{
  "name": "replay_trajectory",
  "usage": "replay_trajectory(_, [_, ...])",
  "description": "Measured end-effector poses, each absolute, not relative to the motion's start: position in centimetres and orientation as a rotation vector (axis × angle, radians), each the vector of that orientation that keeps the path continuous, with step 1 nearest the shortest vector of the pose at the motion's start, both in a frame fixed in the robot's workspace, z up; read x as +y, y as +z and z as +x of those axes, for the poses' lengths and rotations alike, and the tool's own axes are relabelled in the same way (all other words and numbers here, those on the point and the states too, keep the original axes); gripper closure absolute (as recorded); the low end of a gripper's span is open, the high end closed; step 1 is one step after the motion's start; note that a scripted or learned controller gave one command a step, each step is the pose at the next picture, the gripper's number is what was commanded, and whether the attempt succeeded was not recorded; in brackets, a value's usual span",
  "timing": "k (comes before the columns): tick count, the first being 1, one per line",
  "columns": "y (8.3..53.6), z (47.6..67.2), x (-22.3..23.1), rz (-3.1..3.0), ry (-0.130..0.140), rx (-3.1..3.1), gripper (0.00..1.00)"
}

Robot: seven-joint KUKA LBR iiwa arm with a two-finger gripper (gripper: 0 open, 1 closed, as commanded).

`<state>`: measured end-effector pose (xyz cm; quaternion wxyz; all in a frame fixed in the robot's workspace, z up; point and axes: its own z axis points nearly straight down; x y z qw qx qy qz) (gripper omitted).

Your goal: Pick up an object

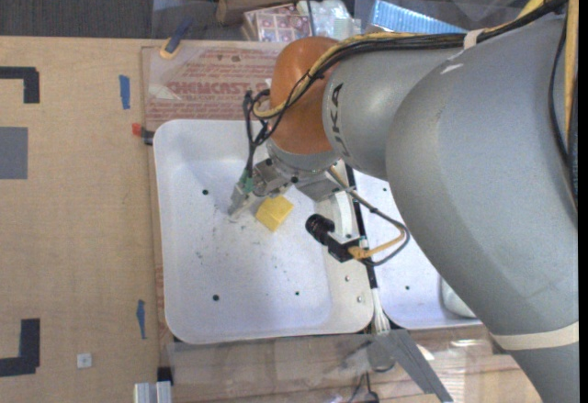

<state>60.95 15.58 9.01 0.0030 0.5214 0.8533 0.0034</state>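
Note:
A small yellow block lies in the left white bin, a little above its middle. My gripper reaches down into this bin from the right. Its tip is at the bin floor just left of the block, very close to it or touching it. The grey arm and its orange band hide the gripper's upper part. The block rests on the bin floor and looks tilted.
The right bin is mostly covered by the arm. A black connector on a cable hangs by the divider between the bins. The bench's wooden top stretches out to the left. Boxes and clutter lie beyond the far edge.

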Motion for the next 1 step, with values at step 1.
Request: replay_trajectory(1, [9.1, 59.36, 21.71, 1.497, 0.016, 2.751, 0.0])
